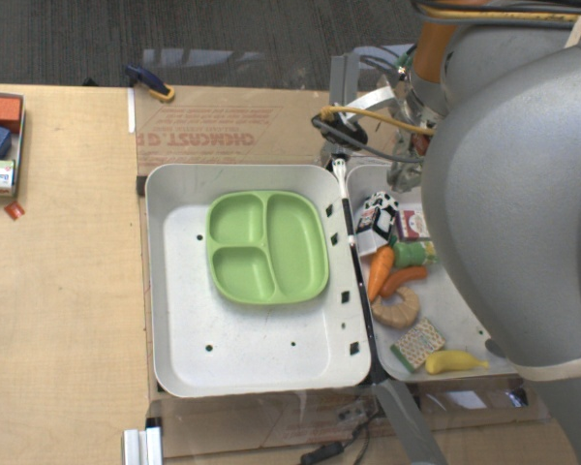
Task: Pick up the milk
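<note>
The milk is a small carton with black and white cow patches. It lies in the right bin near its back left corner, next to a red and white box. My gripper hangs over the back of that bin, a little behind and to the right of the milk, below cables and the orange wrist band. The carton stays on the bin floor, apart from the gripper. The big grey arm hides the right side of the bin.
The right bin also holds a carrot, a green item, a bagel, a cracker and a banana. A green divided plate sits in the left bin. Coloured blocks lie far left.
</note>
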Action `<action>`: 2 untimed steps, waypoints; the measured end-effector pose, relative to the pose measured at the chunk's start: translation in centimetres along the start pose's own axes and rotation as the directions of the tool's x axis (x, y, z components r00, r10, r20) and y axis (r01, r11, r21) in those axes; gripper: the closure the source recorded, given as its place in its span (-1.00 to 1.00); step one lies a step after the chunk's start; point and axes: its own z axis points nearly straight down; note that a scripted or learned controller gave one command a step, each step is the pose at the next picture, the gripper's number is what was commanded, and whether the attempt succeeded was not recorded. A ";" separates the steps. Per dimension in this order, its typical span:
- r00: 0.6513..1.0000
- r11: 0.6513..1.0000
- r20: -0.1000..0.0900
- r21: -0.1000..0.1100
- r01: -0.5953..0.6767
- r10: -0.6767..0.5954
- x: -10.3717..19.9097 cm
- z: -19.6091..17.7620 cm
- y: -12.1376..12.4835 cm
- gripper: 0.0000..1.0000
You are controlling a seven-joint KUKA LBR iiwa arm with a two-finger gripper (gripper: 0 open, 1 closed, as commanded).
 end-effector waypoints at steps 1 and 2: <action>1.000 1.000 0.004 0.001 -0.030 0.030 -1.3 0.6 3.8 1.00; 1.000 1.000 0.004 0.001 -0.028 0.028 -2.3 1.9 6.9 1.00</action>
